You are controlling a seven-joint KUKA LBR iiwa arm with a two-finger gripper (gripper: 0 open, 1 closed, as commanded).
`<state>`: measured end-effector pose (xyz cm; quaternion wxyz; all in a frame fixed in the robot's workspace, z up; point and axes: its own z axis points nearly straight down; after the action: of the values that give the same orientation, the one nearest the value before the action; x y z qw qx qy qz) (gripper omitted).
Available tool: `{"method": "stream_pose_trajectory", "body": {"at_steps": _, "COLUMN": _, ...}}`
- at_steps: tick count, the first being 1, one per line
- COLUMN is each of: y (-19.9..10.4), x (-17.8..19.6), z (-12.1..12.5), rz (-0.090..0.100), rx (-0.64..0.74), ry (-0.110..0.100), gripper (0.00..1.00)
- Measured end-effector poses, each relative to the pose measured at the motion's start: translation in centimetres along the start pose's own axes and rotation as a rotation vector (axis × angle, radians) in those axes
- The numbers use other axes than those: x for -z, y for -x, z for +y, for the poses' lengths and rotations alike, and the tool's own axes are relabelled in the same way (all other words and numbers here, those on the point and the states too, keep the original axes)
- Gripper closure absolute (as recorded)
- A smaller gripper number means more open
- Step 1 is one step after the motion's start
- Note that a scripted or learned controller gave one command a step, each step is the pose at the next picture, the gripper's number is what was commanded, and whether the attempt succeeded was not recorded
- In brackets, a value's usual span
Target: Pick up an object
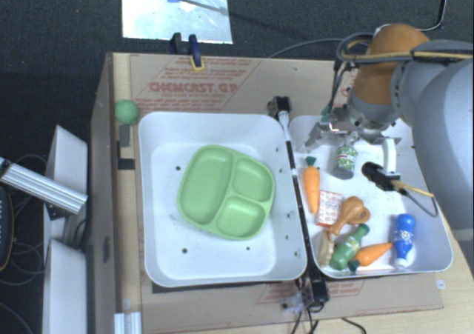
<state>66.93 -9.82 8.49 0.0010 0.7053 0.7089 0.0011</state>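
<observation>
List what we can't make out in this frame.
1. Far corner of the right bin: camera view, covered by the arm.
2. Whether the hand holds anything: camera view, too blurred and small to tell.
3. Print on the packet and the small can: camera view, too small to read.

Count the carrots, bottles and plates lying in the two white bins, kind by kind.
Orange toy carrots: 2
Bottles: 2, a green plastic bottle and a blue-and-white plastic bottle
Pale green divided plastic plate: 1
Total: 5
</observation>
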Motion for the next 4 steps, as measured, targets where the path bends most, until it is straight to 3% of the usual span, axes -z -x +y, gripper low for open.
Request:
{"method": "stream_pose_trajectory", "body": {"at_steps": 1, "y": -0.1, "x": 0.0, "z": 0.0, "rz": 0.0, "rx": 0.0, "ry": -0.001, "gripper": 0.0}}
{"method": "stream_pose_trajectory", "body": {"at_steps": 2, "y": 3.5, "x": 0.0, "z": 0.0, "rz": -0.001, "rx": -0.004, "ry": 0.0, "gripper": 0.0}}
{"method": "stream_pose_trajectory", "body": {"at_steps": 4, "y": 2.0, "x": 0.0, "z": 0.0, "rz": -0.001, "rx": -0.001, "ry": 0.0, "gripper": 0.0}}
